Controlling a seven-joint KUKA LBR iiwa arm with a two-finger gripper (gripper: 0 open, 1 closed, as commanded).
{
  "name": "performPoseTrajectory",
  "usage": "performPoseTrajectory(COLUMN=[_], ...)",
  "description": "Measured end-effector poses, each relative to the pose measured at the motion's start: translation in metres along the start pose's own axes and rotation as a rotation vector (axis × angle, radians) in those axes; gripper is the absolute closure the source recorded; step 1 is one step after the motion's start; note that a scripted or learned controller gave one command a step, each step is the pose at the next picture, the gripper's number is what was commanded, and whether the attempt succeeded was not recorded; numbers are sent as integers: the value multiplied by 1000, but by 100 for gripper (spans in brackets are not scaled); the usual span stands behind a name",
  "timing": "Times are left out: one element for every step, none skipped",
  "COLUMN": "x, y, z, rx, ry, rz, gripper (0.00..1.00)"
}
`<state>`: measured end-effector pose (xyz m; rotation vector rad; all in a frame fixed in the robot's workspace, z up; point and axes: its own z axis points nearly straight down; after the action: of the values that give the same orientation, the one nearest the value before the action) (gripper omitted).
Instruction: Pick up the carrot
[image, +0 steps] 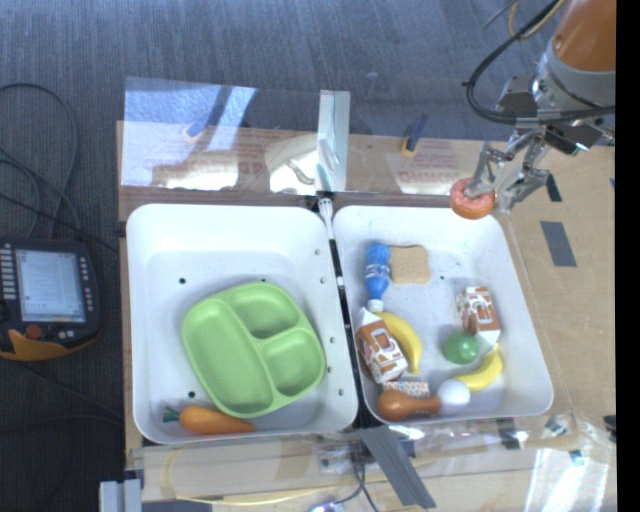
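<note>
The carrot (208, 420) lies nearest the camera, flat on the floor of the left bin (150, 250), in its front left corner. It is just beside the front edge of the green divided plate (254, 347), with its dark leafy end pointing left and its orange body pointing right. It looks short, smooth and tapered, probably a plastic toy, so it may roll or slip under a loose pinch.

Across the view, the end effector (500, 178) hangs over the back right corner of the right bin (525, 300), well apart from the carrot. An orange, ring-like object (472, 199) sits at its fingertips, seemingly held between them, though I cannot be sure of the grip.

The main risk is that the end effector is busy with the wrong orange thing in the wrong bin. If that object is carried along, the fingers cannot close on the carrot. Once there, the bin wall and the plate rim crowd the carrot, so a finger could land on either and knock the carrot aside.
</note>
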<state>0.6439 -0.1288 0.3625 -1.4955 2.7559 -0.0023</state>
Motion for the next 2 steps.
performPoseTrajectory(x=[-66,-123], y=[13,50], z=[29,-4], rx=[-7,-2], ry=[1,-2], rz=[-109,-348], gripper=[100,100])
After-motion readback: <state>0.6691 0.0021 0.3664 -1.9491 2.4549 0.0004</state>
